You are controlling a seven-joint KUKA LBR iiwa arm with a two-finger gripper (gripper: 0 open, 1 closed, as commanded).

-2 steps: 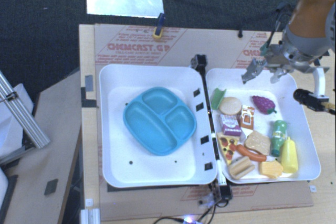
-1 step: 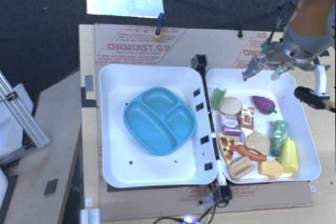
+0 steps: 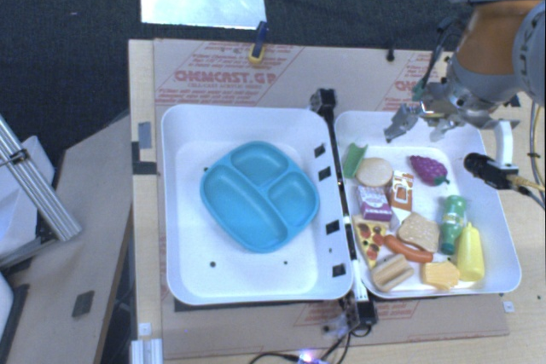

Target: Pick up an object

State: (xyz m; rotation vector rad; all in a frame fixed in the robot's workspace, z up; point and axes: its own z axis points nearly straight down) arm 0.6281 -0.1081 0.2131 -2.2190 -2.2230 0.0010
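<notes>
The right bin (image 3: 503,209) holds several toy foods. Among them are a round bun (image 3: 374,172), purple grapes (image 3: 428,169), a green leaf piece (image 3: 352,159), a small orange carton (image 3: 402,190), a purple packet (image 3: 374,205), a slice of bread (image 3: 418,230), a sausage (image 3: 408,249), a green bottle (image 3: 453,213) and a yellow bottle (image 3: 469,251). My gripper (image 3: 421,127) hangs over the bin's far edge, above and behind the bun and grapes. It is open, with nothing between its fingers.
The left bin (image 3: 183,149) holds a blue divided plate (image 3: 258,194). A black divider with clips (image 3: 334,183) runs between the bins. A pizza slice (image 3: 368,239), a cheese wedge (image 3: 440,274) and a hot dog bun (image 3: 392,271) lie along the right bin's near side.
</notes>
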